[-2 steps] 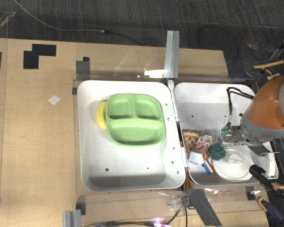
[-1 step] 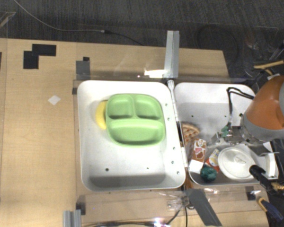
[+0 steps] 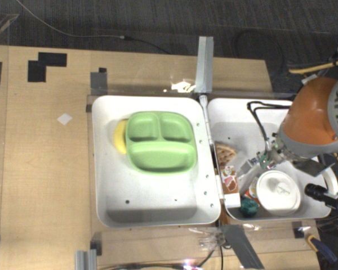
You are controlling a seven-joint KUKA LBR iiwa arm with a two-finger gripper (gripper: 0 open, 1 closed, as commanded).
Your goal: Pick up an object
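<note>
Arm [image 3: 315,117]: over right bin [image 3: 231,122], above white round lid [image 3: 278,191].
Jaws: state cannot be told.
Clutter: teal object [image 3: 249,206], printed packets [image 3: 226,165] along divider.
Left bin [image 3: 107,167]: green tray [image 3: 160,141] over yellow item [image 3: 119,136].

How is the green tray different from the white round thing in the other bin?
The green tray is squarish with three compartments; the white cup is round with none. The tray is much bigger than the cup. The tray lies in the left bin, the cup in the right bin, just below the pincer. Both look like plastic.

Two white bins [image 3: 152,215], one green tray [image 3: 160,141]
</note>
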